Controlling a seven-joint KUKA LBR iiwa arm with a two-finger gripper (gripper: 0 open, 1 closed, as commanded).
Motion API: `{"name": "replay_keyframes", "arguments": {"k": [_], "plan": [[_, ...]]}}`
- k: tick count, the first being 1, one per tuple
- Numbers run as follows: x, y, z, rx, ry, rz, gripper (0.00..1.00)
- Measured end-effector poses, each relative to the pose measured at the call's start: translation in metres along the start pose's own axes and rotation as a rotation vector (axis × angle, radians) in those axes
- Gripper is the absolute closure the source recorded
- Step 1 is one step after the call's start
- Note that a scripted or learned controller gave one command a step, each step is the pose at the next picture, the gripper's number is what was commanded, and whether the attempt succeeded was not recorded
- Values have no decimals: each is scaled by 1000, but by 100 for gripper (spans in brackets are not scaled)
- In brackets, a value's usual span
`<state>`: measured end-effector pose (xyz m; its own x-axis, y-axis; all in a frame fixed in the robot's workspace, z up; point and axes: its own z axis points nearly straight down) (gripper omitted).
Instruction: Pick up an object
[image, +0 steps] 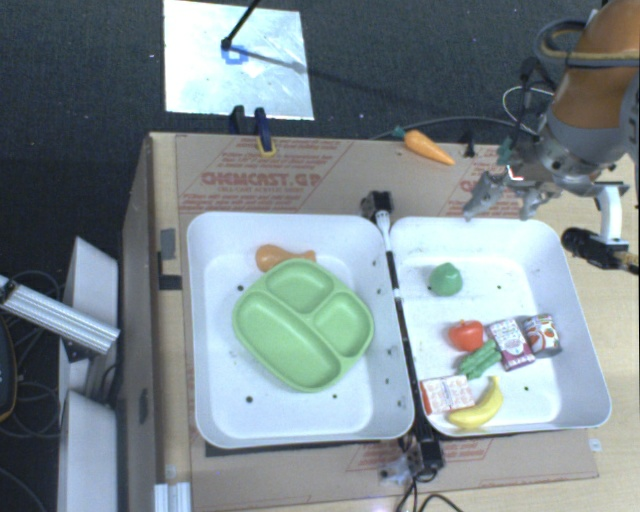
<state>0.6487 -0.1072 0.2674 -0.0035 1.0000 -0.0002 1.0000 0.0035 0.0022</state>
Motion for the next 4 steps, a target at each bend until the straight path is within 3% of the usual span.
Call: {"name": "replay_keyframes", "arguments": {"k": [1, 2, 3, 4], "plan": [[-23, 19, 145, 4, 0, 3, 0], [-16, 20, 183, 1, 0, -1, 0], [-16, 21, 171, -3, -1, -2, 100], [-16, 21, 171, -3, -1, -2, 0]]}}
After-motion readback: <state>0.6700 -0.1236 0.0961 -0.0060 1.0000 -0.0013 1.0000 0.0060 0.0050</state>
